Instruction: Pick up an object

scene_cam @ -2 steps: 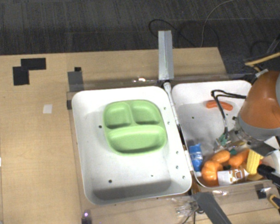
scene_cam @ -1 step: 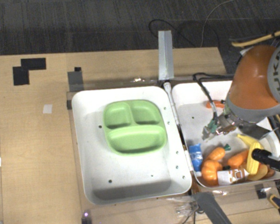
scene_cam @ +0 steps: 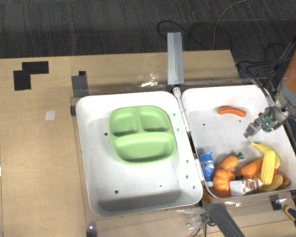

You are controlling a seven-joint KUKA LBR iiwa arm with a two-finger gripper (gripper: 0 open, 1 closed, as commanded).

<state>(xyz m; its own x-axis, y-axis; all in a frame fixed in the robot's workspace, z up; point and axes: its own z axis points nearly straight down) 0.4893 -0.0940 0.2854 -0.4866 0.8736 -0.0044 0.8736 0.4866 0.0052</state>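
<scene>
Although several toy foods are crowded into the near corner of the right bin (scene_cam: 291, 143), the likeliest thing to be picked is judged to be the yellow corn cob (scene_cam: 268, 167), since the tool (scene_cam: 256, 127) is seen just beyond it, over the right side of that bin. Whether the tool is open or closed cannot be told at this size, and nothing is seen held in it. The corn cob is laid lengthwise, leaning against a banana (scene_cam: 262, 148) and touching an orange carrot (scene_cam: 251, 168), with a small bottle (scene_cam: 246, 186) and a pumpkin-like orange piece (scene_cam: 223, 182) nearer still. All are taken to be hollow plastic: light, stiff and smooth, so slipping is more to be feared than crushing. A hold across the cob's narrow width at mid-length is advised, where its ribbed skin should give some purchase. An orange sausage (scene_cam: 231, 111), lying alone and well apart at the far side, would be an easier target. A green divided plate (scene_cam: 141, 133) is set in the left bin (scene_cam: 97, 162) on the bench (scene_cam: 33, 168).
</scene>
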